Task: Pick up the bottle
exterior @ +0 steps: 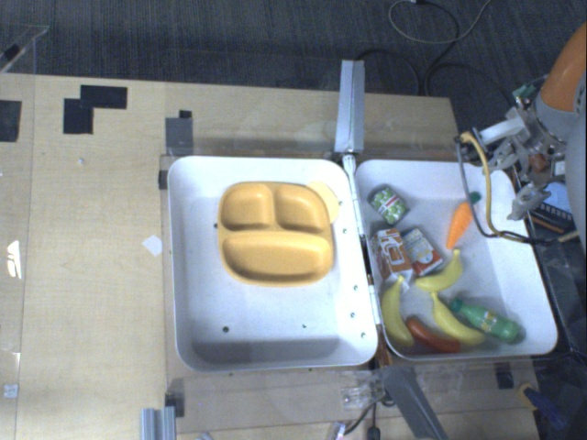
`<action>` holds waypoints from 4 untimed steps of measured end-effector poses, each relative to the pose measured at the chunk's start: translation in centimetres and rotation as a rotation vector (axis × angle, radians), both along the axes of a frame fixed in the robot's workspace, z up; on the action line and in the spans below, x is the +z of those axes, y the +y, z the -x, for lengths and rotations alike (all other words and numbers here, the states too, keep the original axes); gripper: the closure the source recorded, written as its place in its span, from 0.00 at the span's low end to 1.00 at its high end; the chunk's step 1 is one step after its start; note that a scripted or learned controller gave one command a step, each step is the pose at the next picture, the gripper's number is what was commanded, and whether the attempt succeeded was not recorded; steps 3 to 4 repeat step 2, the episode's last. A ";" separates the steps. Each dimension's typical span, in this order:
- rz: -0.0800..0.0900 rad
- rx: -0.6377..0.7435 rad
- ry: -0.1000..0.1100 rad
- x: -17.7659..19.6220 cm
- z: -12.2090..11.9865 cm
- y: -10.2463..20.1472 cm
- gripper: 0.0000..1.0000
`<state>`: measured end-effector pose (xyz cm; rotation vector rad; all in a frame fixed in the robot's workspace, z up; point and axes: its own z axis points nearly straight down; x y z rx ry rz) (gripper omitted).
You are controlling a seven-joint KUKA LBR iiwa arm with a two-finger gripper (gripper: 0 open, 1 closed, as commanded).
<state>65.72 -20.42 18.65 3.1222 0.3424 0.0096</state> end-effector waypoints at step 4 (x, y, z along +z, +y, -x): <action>-0.001 -0.013 0.002 -0.9 6.8 2.9 0.00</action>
